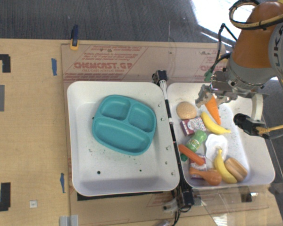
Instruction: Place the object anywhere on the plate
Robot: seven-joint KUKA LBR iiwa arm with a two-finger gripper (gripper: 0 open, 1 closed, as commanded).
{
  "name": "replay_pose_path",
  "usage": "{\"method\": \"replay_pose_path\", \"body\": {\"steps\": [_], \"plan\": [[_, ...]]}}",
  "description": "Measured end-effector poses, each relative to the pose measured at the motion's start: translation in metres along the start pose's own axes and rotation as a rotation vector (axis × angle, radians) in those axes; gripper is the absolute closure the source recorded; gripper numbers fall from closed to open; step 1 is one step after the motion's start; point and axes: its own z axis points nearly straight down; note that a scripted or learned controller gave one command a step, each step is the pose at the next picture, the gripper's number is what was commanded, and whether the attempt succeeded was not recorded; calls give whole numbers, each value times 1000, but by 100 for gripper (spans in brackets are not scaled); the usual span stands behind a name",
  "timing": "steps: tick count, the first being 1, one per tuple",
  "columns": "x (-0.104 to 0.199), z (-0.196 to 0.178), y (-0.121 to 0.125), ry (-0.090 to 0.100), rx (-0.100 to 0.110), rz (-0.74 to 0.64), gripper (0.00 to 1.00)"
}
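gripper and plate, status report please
Gripper over right bin, orange carrot between its fingers. Teal plate bare in left bin. Path unobstructed.

Arm (262, 32) cut off at right edge.

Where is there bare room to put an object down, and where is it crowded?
Free: all three compartments of the teal plate, and the left bin's white floor around it, widest along the near wall. Crowded: the right bin, packed with toy food such as bananas beneath the pincer.

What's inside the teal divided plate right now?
The teal divided plastic plate shows three bare compartments. Nothing covers them. The toy food sits in the right white bin.
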Motion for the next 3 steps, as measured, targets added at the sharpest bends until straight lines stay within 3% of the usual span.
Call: {"method": "replay_pose_path", "body": {"steps": [1, 2, 3], "plan": [[91, -6, -29, 2, 13, -102, 100], [177, 27, -4, -1, 8, 23, 100], [175, 25, -3, -3, 5, 24, 0]]}}
